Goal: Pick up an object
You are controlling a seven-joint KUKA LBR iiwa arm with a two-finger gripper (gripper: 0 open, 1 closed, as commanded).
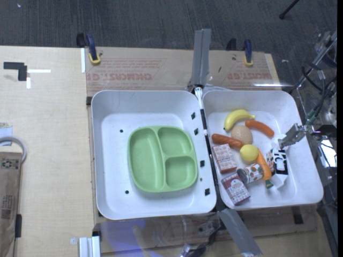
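The pile of toy food sits in the right bin (300,194), crowded toward its left half. A banana (237,118) lies at the top, with a tan ball (242,134) just below it and a hot dog (259,127) to the ball's right. A second hot dog (226,140) lies at the ball's left, touching it. Under the ball is a lemon (248,153), and beside that a carrot (262,164) running down toward a small can (253,173) lying on its side. Two red cartons (224,158) (236,189) lie along the bin's left wall, one above the other. A black-and-white packet (279,162) lies just right of the carrot.

The gripper (292,136) hangs over the right side of that bin, its grey metal tip pointing down and left, near the packet but above it. Whether its tips are apart or closed is too small to make out from here, and I see nothing caught in it.

In the left bin (104,159) lies a green tray (162,158) with three compartments. Both bins rest on a cardboard sheet (139,68) held by two clamps (92,52) (247,52).
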